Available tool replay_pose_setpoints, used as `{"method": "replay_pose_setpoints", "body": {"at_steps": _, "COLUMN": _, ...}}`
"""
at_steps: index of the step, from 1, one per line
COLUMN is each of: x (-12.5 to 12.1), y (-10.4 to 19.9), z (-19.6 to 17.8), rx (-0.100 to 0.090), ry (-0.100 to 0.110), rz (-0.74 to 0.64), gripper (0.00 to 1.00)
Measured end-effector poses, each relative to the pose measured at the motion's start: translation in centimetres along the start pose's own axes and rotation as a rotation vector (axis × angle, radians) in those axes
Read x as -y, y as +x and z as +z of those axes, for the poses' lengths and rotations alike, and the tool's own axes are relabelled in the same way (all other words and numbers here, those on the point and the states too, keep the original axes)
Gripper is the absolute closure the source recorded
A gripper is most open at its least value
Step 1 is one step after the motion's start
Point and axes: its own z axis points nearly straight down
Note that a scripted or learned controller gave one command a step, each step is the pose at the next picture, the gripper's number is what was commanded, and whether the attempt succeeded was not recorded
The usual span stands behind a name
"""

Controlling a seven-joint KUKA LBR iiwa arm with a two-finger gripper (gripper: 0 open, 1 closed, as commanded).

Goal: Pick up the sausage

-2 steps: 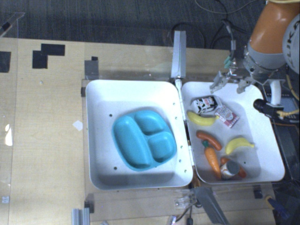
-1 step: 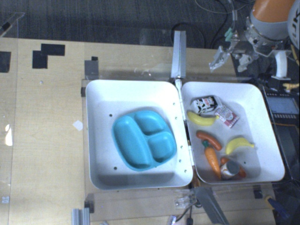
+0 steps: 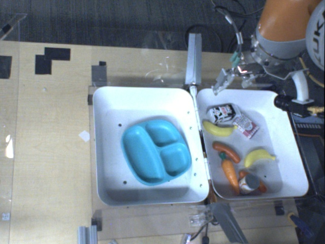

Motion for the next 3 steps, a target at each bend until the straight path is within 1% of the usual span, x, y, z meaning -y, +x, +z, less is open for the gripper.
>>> {"method": "replay_pose_setpoints", "body": {"at_steps": 1, "x": -1.1, "y": 3.8, "z": 8.8, "rx": -0.001, "ry": 0.002, "rz": -0.045, "gripper": 0.00}}
{"method": "replay_pose_setpoints", "body": {"at_steps": 2, "x": 4.6, "y": 6.9, "z": 12.6, "rx": -0.001, "ry": 0.001, "rz": -0.290, "gripper": 0.00}}
{"method": "replay_pose_setpoints", "body": {"at_steps": 3, "x": 8.3, "y": 14.5, "z": 14.0, "rx": -0.002, "ry": 0.001, "rz": -0.528, "gripper": 0.00}}
